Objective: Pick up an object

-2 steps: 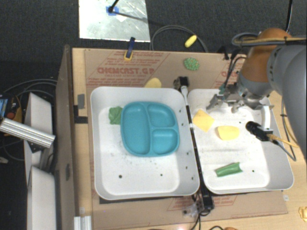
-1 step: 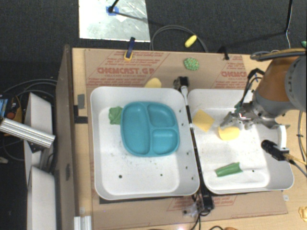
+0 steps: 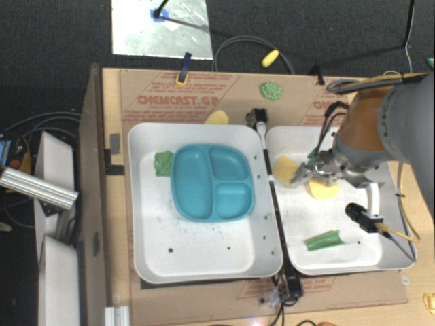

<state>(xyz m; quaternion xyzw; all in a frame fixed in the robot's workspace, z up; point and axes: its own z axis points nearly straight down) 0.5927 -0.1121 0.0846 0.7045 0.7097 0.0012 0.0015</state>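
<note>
Hovering low over the right bin (image 3: 380, 260), I have my gripper (image 3: 314, 174) down among two yellow pieces: a wedge (image 3: 285, 170) near the bin's left wall and a rounder piece (image 3: 324, 189) just below my wrist. Whether I am open or closed, and whether anything is in my grasp, I cannot tell; the wrist housing and cabling hide that spot.

The likeliest target, as I judge it, is one of those two yellow pieces, since I sit between them and touching or nearly touching both. That closeness is the first risk: closing here could catch an edge of each, or squeeze one out sideways so it skids across the smooth white floor. The wedge lies close to the divider (image 3: 270, 182) between the bins, so a nudge could wedge it against that wall where I cannot get around it.

A second risk is a shallow bite. If I come down on top of the rounder piece rather than beside it, I would press it flat and lift away with nothing.

The green piece (image 3: 321, 240) lies well apart toward the front, clear of me, and the blue tray (image 3: 212, 182) sits in the left bin (image 3: 153, 250), out of the way. My cable (image 3: 397, 233) trails over the right rim and could snag on a lift.
</note>
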